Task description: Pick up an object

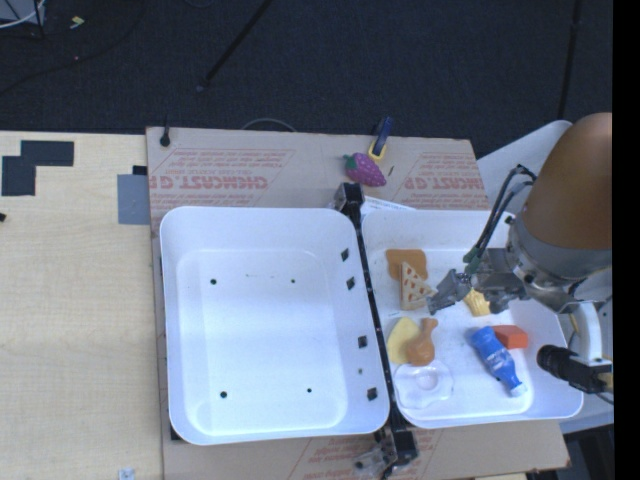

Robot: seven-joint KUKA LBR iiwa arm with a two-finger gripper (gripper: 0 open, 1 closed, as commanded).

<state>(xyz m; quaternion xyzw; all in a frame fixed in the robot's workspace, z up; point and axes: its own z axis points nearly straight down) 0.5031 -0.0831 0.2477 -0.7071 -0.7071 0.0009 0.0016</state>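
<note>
1. Where the grey arm (565, 203) reaches in from the right, its end effector (452, 290) hangs low over the right bin (560, 393), just beside a tan waffle-patterned wedge (414, 286).
2. Whether the end effector is released or clenched cannot be told; its tip is dark and small against the toys.
3. Objects for picking all lie in the right bin: an orange block (404, 261) touching the wedge, a yellow piece (402, 340) with a tan drumstick shape (424, 341) across it, a clear ring-like item (424, 380), a blue bottle (496, 359), a small orange block (512, 337) and a small yellow piece (478, 303).
4. On the bench's cardboard sheet (250, 173), beyond the bins, sit a purple grape toy (366, 170) and a blue and yellow tool (380, 139).
5. Beside the right bin lies the left bin (180, 268).
</note>
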